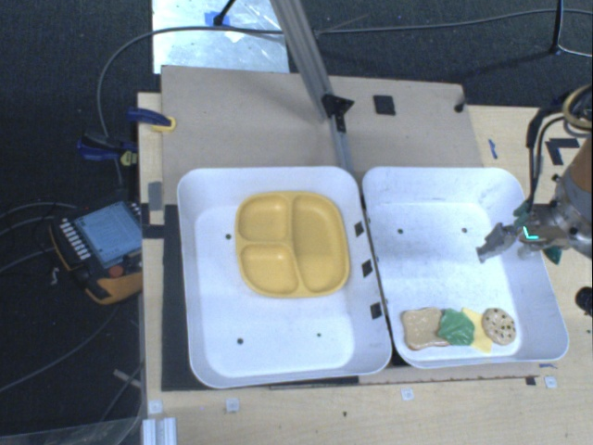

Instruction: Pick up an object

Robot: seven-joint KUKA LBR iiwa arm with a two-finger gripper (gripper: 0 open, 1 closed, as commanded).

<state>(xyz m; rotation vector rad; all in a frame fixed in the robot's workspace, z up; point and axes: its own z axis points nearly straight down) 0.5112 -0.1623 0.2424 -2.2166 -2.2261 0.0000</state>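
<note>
One claw [493, 244] above right bin [435, 202]

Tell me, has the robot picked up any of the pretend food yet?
Not yet. The bread slice, green leaf, yellow cheese and cookie all lie together at the near edge of the right bin. The gripper is over that bin's right side, away from them, with nothing seen in it. Reaching the food, grabbing one piece and lifting it are all left. The yellow plate sits in the left bin.

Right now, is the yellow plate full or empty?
Empty. The yellow plate lies flat in the left bin, and all three compartments show bare yellow, with no food inside.
</note>
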